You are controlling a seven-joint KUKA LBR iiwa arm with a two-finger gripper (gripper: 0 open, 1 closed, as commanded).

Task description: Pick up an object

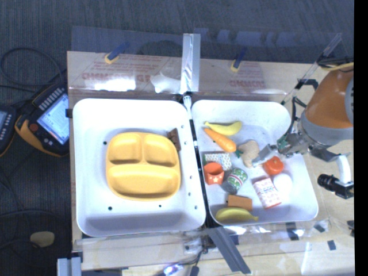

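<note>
Two white bins are seen side by side. In the left bin (pixel 86 211) a yellow divided tray (pixel 142 165) is laid near centre, w/ a small brown piece (pixel 173 135) touching its 1 o'clock corner. The right bin (pixel 305 203) is crowded w/ play food.

The claw (pixel 270 151) is found low in the right bin, at approx. 3 o'clock from bin centre, reached in from the arm (pixel 330 111) at the right edge. Whether the claw is open or closed cannot be told; the tip is small and blurred. Nothing is seen gripped.

Nearest items: a beige lump (pixel 249 149) just beside the tip at 9 o'clock, and a red tomato-like piece (pixel 274 165) just below at 6 o'clock. Either is judged the likely target. A white egg (pixel 283 183) and a small carton (pixel 266 191) lie further toward 6 o'clock. A carrot (pixel 220 139) and a banana (pixel 224 127) lie at 10–11 o'clock, a tin (pixel 234 179) and an orange cup (pixel 213 173) at 8 o'clock, a 2nd banana (pixel 236 214) by the near wall.

Handling, as a judgement: all are prob. light, hollow plastic, stiff and smooth, so slip is the main risk, not breakage. Round pieces are best taken across the widest part, pinched from above. The carton's flat sides would give a surer hold. Neighbours are packed close, so nudging is likely.
</note>
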